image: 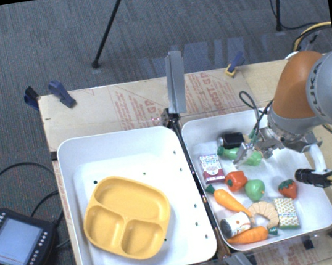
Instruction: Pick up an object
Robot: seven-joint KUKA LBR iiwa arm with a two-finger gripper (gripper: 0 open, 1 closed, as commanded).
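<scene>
**Fig.** A single arm [300,92] reaches down into the right bin [206,127], with the fingers [243,155] lowered among loose toy foods. The wrist tips downward, most likely to set the fingers over the nearest item. That item is a pale green piece [254,159], touching or just under the fingers, and it is the probable object of the pick. Whether the fingers are released or clenched cannot be told, since wrist and green piece overlap them, so no grasp is claimed.

The remaining stock lies unsorted in the same bin, evidently as a mixed supply. A black block [232,139] and a dark green piece [225,150] lie just beyond the fingers. A red-and-white packet [211,168] lies beside them toward the bin divider. A red pepper [236,180] and a green pepper [254,189] lie just on the camera's side of the fingers, and a carrot [230,200] lies farther out the same way.

The left bin [72,151], well apart from the fingers, carries a yellow divided plate [126,216], presumably as a set-down place. Both bins rest on the table [118,108].

The arm covers the bin floor behind the fingers. The outline of the pale green piece is partly masked, so its kind is uncertain. A small white-and-dark item [233,224] past the carrot is too small to identify.
</scene>
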